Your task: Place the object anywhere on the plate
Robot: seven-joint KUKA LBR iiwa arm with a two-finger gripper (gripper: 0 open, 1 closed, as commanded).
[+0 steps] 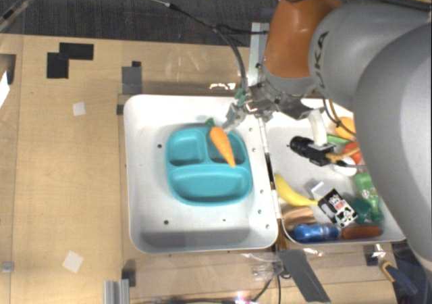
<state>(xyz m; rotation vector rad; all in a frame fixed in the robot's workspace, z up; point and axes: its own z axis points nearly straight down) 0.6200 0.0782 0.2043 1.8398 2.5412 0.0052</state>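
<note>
Camera view: no legible writing; pincer [236, 112], state unclear, just above carrot [222, 145] lying on teal plate [202, 184].

Orange carrot [223, 146] with a green top sat on my teal plate [202, 184]; bins [145, 181] were white, banana [291, 192] yellow.

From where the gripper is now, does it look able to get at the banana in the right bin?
Probably yes. The banana lies uncovered at the right bin's left side, touching neighbours only along its lower edge, and the gripper sits just above the bins' divider, a short move away.
</note>
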